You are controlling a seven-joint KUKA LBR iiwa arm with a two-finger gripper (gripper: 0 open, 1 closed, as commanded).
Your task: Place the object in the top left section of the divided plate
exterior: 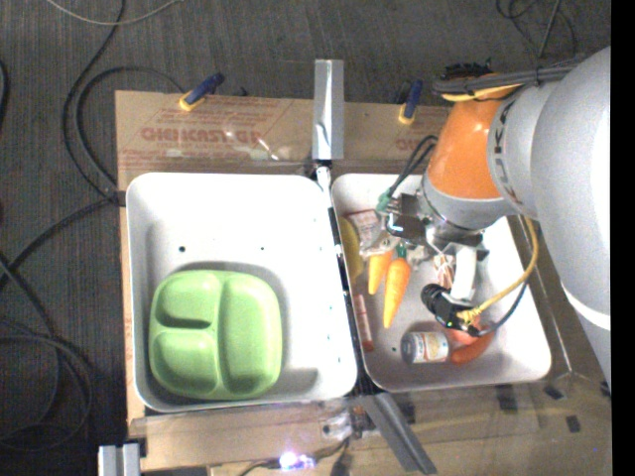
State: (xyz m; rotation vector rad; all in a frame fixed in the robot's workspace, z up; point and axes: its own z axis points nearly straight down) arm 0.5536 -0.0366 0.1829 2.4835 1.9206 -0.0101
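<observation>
The green divided plate (216,332) lies in the left bin (149,206), toward its front left corner, and nothing rests in any of its sections. My gripper (448,264) is low over the middle of the right bin (531,360), mostly covered by the wrist and its orange band. Just left of it lie a large orange carrot (395,291) and a smaller carrot (375,271). I see nothing held in the gripper.
The right bin also holds a yellow banana (349,251) along its left wall, a wrapped packet (365,224), a pinkish stick (363,320), a small can (427,346) on its side and a red-orange item (474,349). A yellow cable (511,291) loops beside the gripper.
</observation>
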